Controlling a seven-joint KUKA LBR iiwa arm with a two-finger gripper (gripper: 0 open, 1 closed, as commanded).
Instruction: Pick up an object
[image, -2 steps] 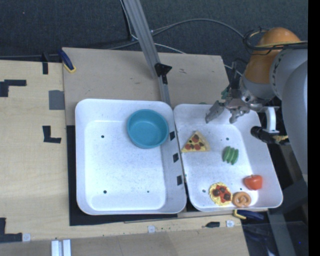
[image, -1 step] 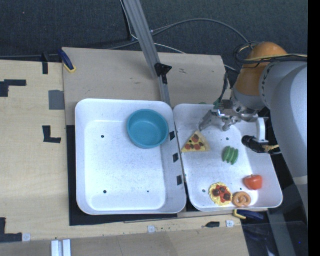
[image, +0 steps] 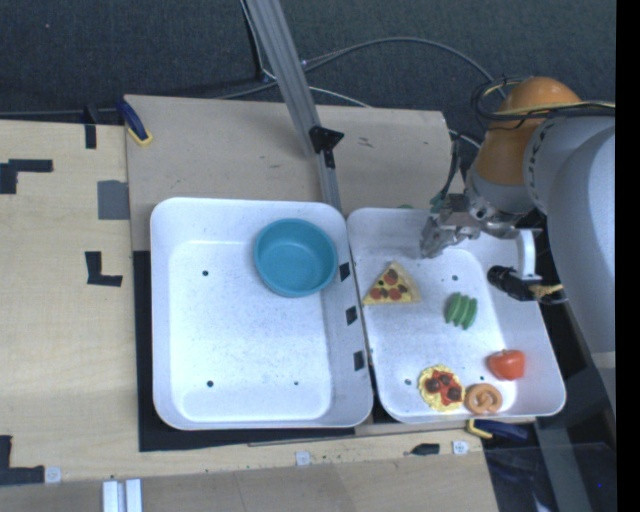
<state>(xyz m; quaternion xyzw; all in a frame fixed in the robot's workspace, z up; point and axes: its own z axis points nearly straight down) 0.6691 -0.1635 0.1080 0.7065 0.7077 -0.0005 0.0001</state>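
Observation:
My gripper (image: 436, 243) hangs over the far part of the right bin (image: 400, 222), fingers pointing down with nothing visible between them. A pizza slice toy (image: 390, 286) lies just below and left of it. A green pepper-like piece (image: 461, 309) sits right of the slice. Near the bin's front lie a red piece (image: 507, 364), a small round pizza (image: 440, 388) and an orange ring-shaped pastry (image: 484, 398). A blue bowl (image: 294, 256) sits in the far right corner of the left bin (image: 180, 300).
A slanted metal pole (image: 300, 100) crosses above the bench and ends near the gap between the bins. Black clips (image: 352, 315) line the left bin's right wall. The arm's grey body (image: 580, 200) fills the right side.

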